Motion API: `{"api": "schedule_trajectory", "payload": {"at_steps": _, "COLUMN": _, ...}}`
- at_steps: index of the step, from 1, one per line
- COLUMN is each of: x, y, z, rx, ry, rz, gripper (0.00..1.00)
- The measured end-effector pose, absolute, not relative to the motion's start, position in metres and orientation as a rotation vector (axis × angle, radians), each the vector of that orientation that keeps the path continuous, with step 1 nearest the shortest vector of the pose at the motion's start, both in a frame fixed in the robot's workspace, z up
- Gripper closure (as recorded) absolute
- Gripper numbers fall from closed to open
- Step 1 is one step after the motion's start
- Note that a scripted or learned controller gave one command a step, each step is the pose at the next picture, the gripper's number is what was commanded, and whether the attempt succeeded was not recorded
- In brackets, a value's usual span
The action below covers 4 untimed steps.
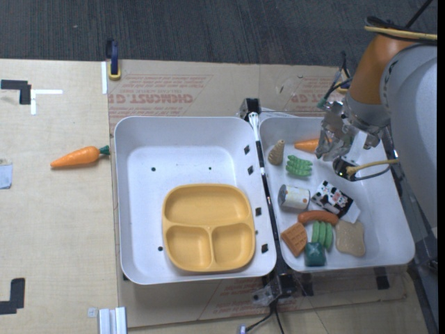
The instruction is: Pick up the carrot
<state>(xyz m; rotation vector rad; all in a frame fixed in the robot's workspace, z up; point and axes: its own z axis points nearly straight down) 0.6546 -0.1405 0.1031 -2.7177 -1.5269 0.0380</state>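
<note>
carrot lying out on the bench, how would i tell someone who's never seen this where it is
Start at the left white bin, the one holding the yellow divided plate. Look left past its outer wall onto the pale wooden bench top. The carrot lies there on its side, alone, orange with a small green stub pointing toward the bin, unlike the food toys crowded in the right bin.

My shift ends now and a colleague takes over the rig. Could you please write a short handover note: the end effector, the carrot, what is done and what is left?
End effector: low at the back of the right bin, next to a small orange piece, possibly a carrot.
Carrot: lies on the bench to the left of the left bin, outside both bins.
Done: no pick yet; both orange items rest on their surfaces.
Left: grasp a carrot and lift it.
</note>
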Motion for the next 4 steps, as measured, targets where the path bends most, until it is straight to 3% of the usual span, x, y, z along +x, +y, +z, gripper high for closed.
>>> {"api": "schedule_trajectory", "payload": {"at_steps": 1, "x": 0.655, "y": -0.14, "z": 0.103, "rx": -2.717, "ry": -1.528, "rz": 0.038, "gripper": 0.0}}
{"api": "schedule_trajectory", "payload": {"at_steps": 2, "x": 0.655, "y": -0.141, "z": 0.112, "rx": -2.715, "ry": -1.534, "rz": 0.042, "gripper": 1.0}}
{"api": "schedule_trajectory", "payload": {"at_steps": 3, "x": 0.655, "y": -0.141, "z": 0.112, "rx": -2.714, "ry": -1.535, "rz": 0.042, "gripper": 0.0}}
{"api": "schedule_trajectory", "payload": {"at_steps": 4, "x": 0.659, "y": -0.184, "z": 0.093, "rx": -2.904, "ry": -1.187, "rz": 0.008, "gripper": 0.0}}
